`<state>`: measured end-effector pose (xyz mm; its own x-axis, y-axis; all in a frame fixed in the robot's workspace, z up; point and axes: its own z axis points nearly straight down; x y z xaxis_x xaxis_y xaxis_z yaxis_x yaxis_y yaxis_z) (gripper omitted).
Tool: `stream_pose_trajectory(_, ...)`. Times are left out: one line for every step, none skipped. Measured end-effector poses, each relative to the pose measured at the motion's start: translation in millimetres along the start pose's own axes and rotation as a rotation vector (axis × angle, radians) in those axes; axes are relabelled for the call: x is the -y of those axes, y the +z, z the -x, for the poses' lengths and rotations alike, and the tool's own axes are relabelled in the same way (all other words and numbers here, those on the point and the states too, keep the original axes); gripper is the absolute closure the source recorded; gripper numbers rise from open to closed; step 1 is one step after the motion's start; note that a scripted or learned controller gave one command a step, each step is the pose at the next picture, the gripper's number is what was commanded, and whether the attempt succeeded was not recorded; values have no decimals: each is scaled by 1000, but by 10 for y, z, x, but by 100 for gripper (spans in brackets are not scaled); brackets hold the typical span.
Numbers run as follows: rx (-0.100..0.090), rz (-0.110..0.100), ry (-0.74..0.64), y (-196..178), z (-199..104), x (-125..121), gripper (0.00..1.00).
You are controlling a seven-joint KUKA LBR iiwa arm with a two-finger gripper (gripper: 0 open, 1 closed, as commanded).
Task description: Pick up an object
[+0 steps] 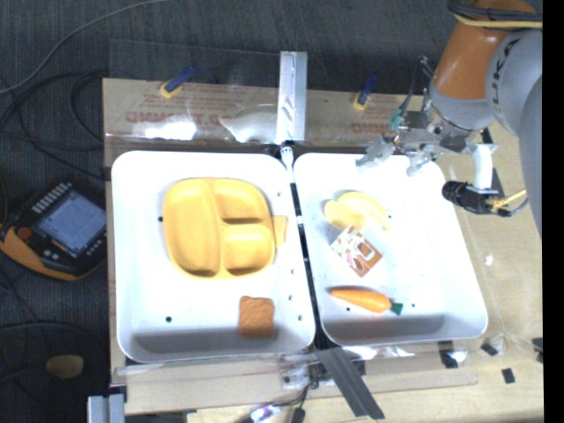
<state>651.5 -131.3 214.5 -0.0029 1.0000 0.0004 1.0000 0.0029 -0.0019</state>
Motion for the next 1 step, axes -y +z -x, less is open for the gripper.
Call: stream_pose_trajectory(1, 1, 43, -190, -3, -170, 0)
